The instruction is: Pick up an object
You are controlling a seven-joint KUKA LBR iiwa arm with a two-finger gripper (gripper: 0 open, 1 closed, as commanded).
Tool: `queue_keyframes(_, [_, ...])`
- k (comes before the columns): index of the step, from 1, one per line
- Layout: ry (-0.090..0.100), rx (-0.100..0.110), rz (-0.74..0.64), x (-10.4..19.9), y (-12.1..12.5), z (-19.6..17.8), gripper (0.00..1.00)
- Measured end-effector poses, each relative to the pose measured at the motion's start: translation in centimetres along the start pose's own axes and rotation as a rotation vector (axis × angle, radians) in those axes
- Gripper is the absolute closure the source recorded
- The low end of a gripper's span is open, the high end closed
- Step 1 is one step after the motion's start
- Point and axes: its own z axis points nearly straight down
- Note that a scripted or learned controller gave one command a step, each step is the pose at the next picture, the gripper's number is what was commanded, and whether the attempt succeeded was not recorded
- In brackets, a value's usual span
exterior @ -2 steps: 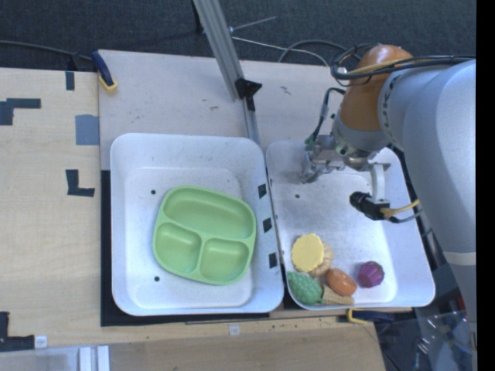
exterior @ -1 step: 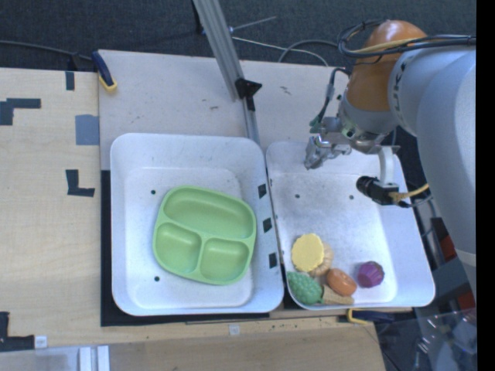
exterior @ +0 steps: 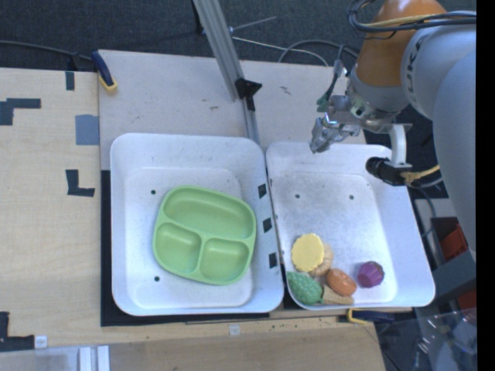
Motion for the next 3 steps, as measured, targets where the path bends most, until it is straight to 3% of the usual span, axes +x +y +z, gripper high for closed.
queue_keyframes(1, [0.0, 0.001, 0.0, 0.1, 0.1, -3.4, 1.0])
queue_keyframes(3, [0.001, 0.006, -0.004, 10.8, 2.0, -2.0, 1.0])
